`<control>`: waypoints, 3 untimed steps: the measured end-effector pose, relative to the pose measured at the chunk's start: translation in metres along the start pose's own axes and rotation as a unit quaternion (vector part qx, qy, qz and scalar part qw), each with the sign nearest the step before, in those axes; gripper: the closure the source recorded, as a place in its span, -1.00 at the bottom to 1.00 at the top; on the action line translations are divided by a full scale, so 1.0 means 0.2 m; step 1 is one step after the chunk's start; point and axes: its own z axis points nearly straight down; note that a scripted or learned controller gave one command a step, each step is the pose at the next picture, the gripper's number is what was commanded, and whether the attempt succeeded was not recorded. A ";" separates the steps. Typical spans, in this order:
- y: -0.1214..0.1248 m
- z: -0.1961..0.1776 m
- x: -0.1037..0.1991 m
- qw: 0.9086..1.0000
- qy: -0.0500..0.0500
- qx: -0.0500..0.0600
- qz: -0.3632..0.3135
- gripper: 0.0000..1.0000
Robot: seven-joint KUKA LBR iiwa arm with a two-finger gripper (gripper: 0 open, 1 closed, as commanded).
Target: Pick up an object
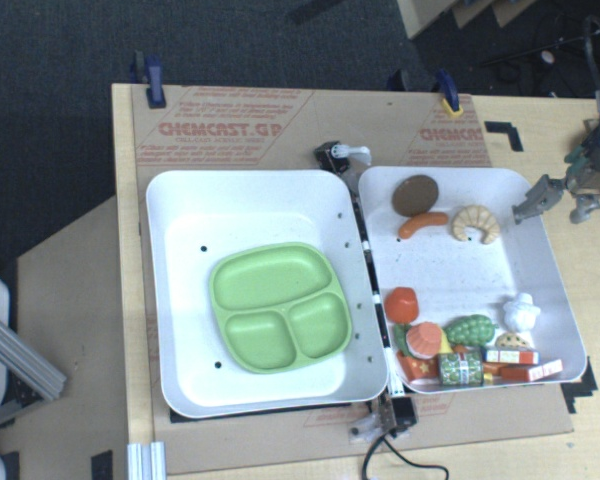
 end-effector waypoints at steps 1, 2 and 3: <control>0.32 0.84 0.29 1.000 0.004 0.007 -0.003 -1.00; 0.55 0.94 0.53 1.000 0.001 -0.002 -0.003 -1.00; 0.54 0.93 0.55 1.000 0.000 0.001 0.000 -1.00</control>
